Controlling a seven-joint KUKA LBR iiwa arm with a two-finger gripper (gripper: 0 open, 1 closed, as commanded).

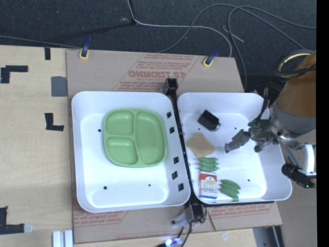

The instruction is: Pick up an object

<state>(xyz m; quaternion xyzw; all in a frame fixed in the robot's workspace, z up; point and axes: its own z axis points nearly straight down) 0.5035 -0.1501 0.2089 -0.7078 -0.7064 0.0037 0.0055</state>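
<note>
Camera view: your gripper [234, 142] hangs over the middle of the right bin [272, 187], reaching in from 3 o'clock. Its dark fingers look spread with nothing between them, so count it as released and carrying nothing.

The risk, as I judge it, comes from how the pickable things are crowded. They sit along the bin's 9 o'clock side, close to the divider. The tan slab [200, 145] lies at 9 o'clock of the gripper, near it. The green pods [208, 163] sit just beside the slab at its 6 o'clock. The red-and-white packet [207, 186] follows, with a second green piece [230, 188] at its 3 o'clock. If you descend there, one finger may land on a neighbour and push it away, or close on two things at once. The flat slab and packet may offer little edge to pinch. The black block [208, 120] at 11 o'clock of the gripper stands apart from the rest and looks the safer target.

The left bin [87, 189] holds a green divided plate [135, 137], its three compartments bare. Both bins rest on cardboard on the table [25, 163].
</note>
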